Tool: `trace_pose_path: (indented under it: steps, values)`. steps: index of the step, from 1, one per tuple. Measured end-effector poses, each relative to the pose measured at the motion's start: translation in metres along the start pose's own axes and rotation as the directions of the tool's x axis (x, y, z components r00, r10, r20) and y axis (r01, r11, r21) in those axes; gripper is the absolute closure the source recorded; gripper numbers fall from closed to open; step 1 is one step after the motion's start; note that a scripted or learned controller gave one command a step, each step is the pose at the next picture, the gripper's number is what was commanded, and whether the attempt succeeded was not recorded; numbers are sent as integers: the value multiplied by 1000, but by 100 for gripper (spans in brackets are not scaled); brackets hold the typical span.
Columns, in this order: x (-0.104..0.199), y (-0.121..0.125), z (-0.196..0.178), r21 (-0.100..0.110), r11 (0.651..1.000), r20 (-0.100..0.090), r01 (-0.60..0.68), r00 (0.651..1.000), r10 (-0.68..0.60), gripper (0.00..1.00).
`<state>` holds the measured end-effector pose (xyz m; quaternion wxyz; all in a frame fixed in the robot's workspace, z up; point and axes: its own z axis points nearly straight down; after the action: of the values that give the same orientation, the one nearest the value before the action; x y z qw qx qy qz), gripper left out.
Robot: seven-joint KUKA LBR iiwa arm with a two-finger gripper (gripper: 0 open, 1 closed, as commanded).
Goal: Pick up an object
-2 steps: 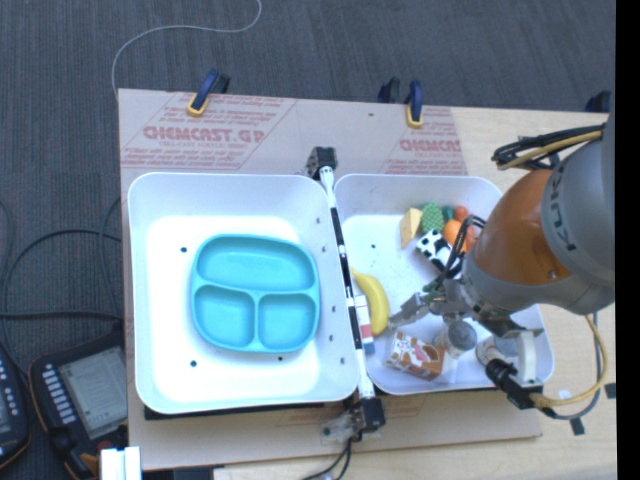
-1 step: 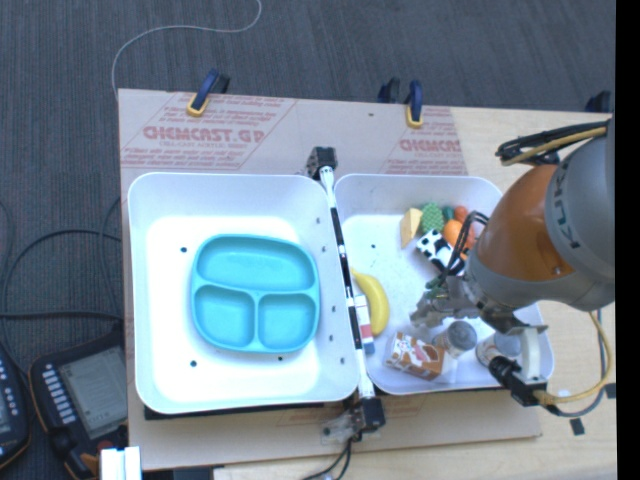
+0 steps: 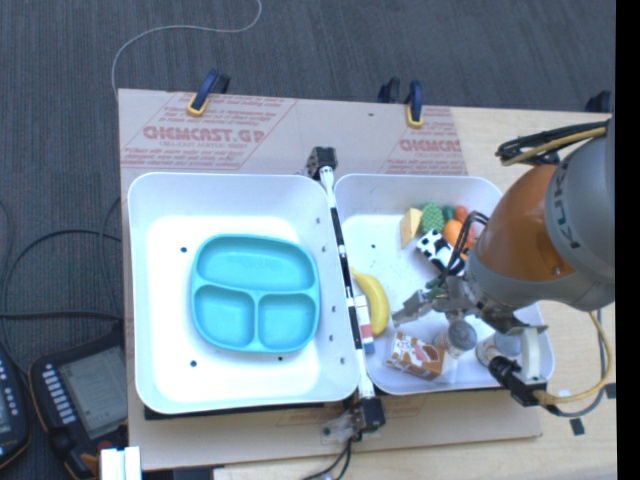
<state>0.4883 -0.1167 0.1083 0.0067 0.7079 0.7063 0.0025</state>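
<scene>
Gripper (image 3: 425,303) low in right bin (image 3: 480,186), mid-floor, fingers spread, nothing between. Banana (image 3: 372,301) by left wall; packet (image 3: 415,356) near front edge; toys (image 3: 432,230) toward back. Blue tray (image 3: 256,293) in left bin (image 3: 140,268).

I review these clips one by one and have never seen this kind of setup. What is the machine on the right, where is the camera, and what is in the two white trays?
The camera looks down at a slant on a bench. The grey and orange machine is a robot arm reaching in from the right. The left bin holds a blue divided plate. The right bin holds a banana, a snack packet and small toy foods. Its gripper hangs low over the right bin, beside the banana; nothing shows between its fingers.
</scene>
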Motion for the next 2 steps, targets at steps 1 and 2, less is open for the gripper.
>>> trace_pose_path:
  steps: [1, 2]
  values:
    - [0, 1, -10, 0, 1000, 0, 0, 1000, 0, 100]
    - [0, 0, -9, 0, 1000, 0, 0, 1000, 0, 0]
